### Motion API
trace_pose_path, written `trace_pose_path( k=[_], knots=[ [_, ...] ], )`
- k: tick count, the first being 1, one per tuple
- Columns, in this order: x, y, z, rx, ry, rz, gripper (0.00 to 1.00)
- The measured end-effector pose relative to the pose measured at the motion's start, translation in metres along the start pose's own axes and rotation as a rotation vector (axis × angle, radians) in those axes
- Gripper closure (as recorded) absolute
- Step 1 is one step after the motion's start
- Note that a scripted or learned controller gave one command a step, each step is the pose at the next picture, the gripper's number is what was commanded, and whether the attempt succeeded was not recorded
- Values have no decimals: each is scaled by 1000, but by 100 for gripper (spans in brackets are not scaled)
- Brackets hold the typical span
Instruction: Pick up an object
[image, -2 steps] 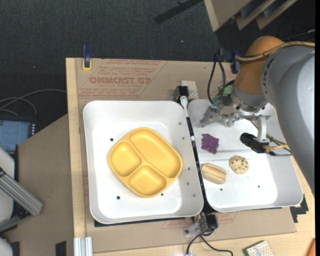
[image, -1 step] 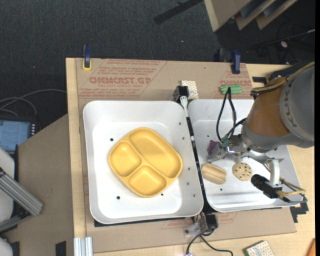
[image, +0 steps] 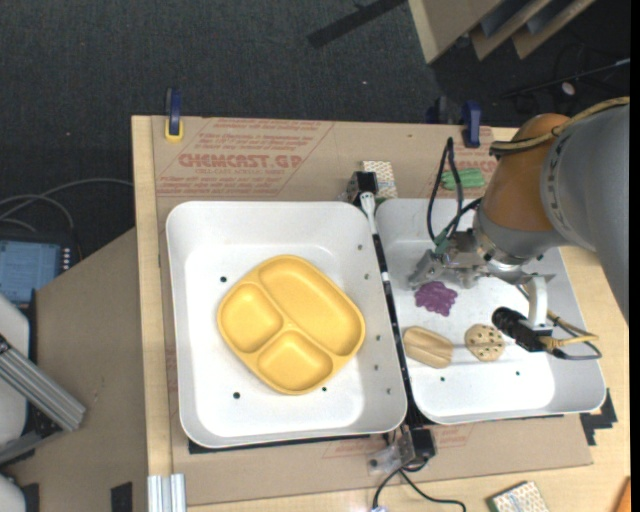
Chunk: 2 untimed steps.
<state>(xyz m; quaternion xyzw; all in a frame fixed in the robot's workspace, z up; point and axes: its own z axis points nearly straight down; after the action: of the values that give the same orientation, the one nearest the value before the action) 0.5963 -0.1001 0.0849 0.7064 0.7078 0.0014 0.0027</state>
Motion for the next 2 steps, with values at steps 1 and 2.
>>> trace_pose_path(
  k=[1,2],
  knots=[
    [0,-2,-10,0,0,2,100],
    [0,-2,-10,2,0,2,0]
  ],
)
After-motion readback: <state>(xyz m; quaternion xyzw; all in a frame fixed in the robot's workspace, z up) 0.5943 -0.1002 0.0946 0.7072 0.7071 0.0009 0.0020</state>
